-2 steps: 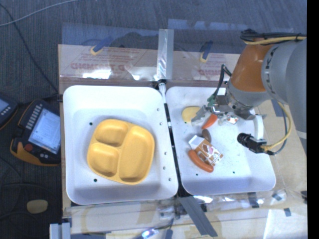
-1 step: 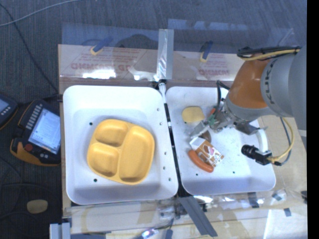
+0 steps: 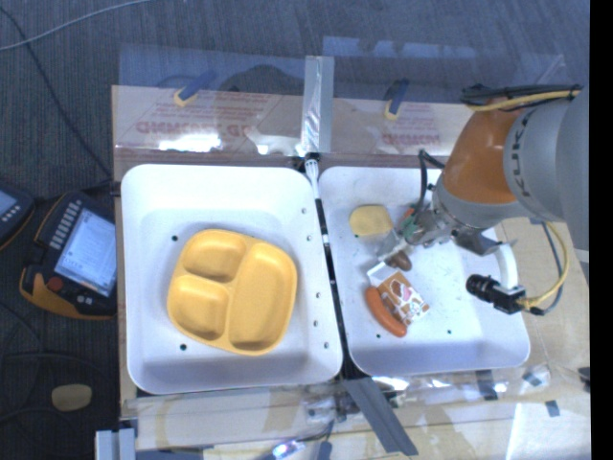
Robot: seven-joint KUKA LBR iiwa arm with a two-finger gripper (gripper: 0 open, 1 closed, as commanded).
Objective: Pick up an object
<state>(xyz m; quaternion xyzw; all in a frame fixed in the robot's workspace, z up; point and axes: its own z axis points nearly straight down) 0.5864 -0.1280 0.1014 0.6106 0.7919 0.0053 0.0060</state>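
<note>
Right white bin (image 3: 498, 348), tool (image 3: 407, 242) low over small brown item (image 3: 399, 258), tips blurred, grip state unclear

Bright, even overhead light; glare on the clear tape (image 3: 192, 142); slightly soft focus.

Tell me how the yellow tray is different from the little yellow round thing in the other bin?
The yellow tray is much bigger than the little round thing. The tray has three compartments; the round thing looks plain and smooth. The tray lies in the left bin, far from the gripper; the round thing lies in the right bin, close beside it. Both are yellow.
</note>
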